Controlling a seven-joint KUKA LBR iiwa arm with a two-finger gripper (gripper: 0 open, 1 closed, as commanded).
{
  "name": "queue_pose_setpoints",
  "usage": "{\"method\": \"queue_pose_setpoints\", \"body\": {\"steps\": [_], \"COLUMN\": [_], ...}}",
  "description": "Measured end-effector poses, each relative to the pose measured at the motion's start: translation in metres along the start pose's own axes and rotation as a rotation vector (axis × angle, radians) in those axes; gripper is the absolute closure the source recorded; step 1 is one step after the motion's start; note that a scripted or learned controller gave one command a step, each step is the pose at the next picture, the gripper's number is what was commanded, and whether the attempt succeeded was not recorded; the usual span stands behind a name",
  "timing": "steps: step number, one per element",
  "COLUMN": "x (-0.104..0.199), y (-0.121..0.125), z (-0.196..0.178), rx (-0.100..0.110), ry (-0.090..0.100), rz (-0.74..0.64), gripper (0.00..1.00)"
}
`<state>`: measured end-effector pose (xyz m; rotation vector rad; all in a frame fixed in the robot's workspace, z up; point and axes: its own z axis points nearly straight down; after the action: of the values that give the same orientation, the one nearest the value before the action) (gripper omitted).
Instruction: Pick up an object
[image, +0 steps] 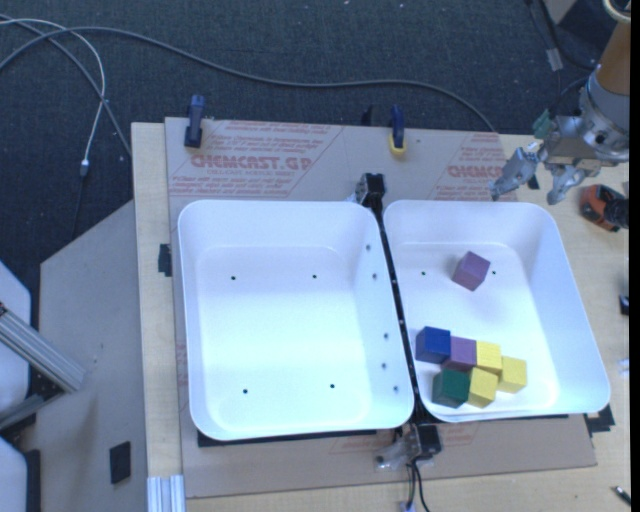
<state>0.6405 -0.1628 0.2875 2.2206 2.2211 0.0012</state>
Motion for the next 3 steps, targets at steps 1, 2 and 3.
{"method": "queue_pose_setpoints", "body": {"steps": [1, 2, 3], "x": [0.0, 0.002, 0.002], "y": [0.021, -0.008, -0.006], "z": [0.131, 0.2, 0.186], "rx": [0.009, 0.008, 0.0], "ry": [0.002, 0.001, 0.0], "rz": [0.0, 0.0, 0.0], "gripper": [0.0, 0.0, 1.0]}}
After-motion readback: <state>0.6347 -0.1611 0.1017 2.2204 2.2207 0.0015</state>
